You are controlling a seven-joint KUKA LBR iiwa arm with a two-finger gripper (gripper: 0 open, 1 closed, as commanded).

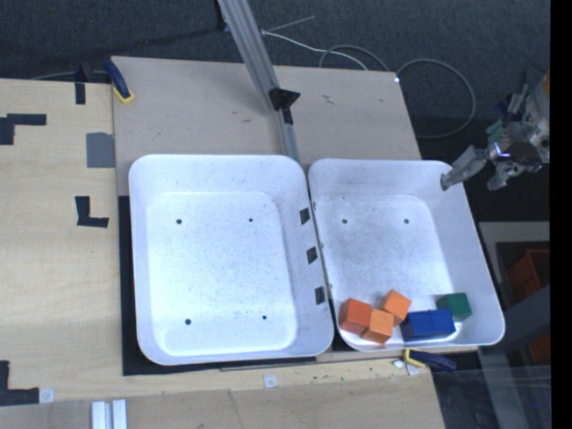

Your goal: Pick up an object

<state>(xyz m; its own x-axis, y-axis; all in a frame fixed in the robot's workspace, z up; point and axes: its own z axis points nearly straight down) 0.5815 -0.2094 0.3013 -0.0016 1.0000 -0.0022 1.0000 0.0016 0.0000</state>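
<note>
Beyond the right bin's [474, 239] far right corner, the gripper [478, 172] hovers with fingers spread, holding nothing; orange cubes [375, 315], a blue block [427, 325] and green block [457, 305] await along its near wall; pick not begun.

I see two white bins side by side, the left bin [214, 257] touching the right bin [384, 239]. A metal pole [255, 47] slants over the bench [54, 239]. Thin wires [429, 70] loop across the dark floor behind.
</note>
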